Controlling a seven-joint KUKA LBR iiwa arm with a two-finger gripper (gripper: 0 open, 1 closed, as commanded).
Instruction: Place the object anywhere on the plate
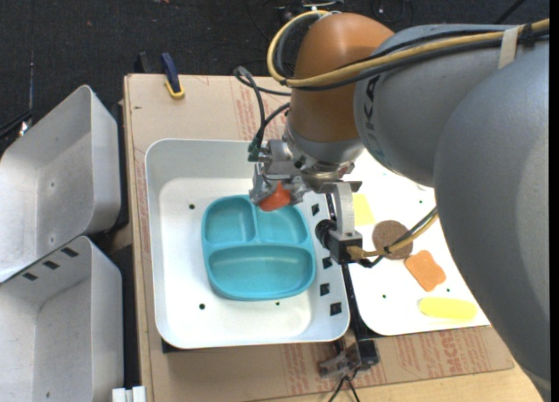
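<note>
A grey robot arm's gripper point(272, 189) is hovering over the far edge of a blue divided plate point(258, 249) in the left white bin point(175, 304), its fingers holding a small red-orange object point(275, 200).

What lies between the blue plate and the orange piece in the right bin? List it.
In the camera view: the left bin's right wall with black markers, the gripper's black cable, then the brown round piece just before the orange piece. The blue plate sits left.

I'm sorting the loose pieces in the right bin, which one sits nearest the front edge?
The long yellow piece, lying flat near the right bin's front edge. The orange piece, brown disc and other yellow piece lie farther back.
</note>
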